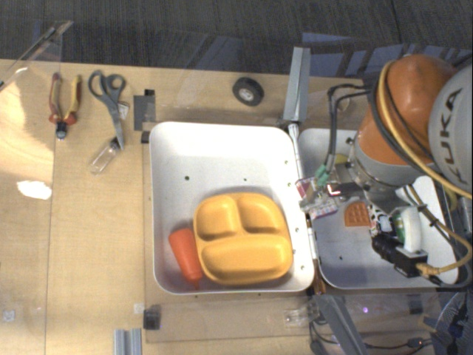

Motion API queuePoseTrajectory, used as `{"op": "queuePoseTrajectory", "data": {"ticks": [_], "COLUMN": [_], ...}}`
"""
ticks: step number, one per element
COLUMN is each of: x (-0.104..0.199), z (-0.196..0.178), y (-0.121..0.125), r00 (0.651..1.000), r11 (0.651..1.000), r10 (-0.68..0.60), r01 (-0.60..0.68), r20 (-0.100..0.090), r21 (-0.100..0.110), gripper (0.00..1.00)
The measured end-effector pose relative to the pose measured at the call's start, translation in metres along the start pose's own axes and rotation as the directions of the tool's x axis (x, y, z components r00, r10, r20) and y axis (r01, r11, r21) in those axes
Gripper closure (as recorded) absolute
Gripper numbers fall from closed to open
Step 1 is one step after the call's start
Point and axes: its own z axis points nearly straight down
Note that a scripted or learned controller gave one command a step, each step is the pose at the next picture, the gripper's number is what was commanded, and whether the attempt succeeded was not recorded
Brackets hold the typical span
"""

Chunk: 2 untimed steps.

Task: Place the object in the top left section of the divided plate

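While the pliers [63, 100] and scissors [111, 100] at the far left of the worktop [89, 235] lie well apart from the job, you should watch what sits further right. In the left bin [222, 154] an orange piece [185, 256] lies along the left side of the yellow plate [240, 239], touching it or nearly so. The plate's top left section [222, 217] looks bare, so the placing is not yet done.

Past the wall between the bins, the gripper [323, 198] hangs over the left part of the right bin [347, 261]. You cannot tell whether it is open or closed, or whether it carries anything. A small brown piece [357, 214] lies on that bin's floor just beside it. I judge this the likelier object, though the orange piece could be the one meant.

Your risks, as I see them:
- A poor grasp may drop the load while it crosses the bin walls.
- The target section is small and borders two others, so an off-centre release could land on a ridge or in the next section.
- The plate sits loose, so a low approach could shove it against the orange piece.
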Motion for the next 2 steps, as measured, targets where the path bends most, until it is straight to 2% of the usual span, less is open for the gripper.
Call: {"op": "queuePoseTrajectory", "data": {"ticks": [1, 2], "x": [0.026, 0.078], "z": [0.086, 0.029], "y": [0.002, 0.051], "r00": [0.968, 0.949], "r11": [0.968, 0.949], "r10": [-0.25, -0.316], "r01": [0.25, 0.316], "r20": [-0.002, -0.001], "r21": [0.004, 0.0], "gripper": [1.0, 1.0]}}
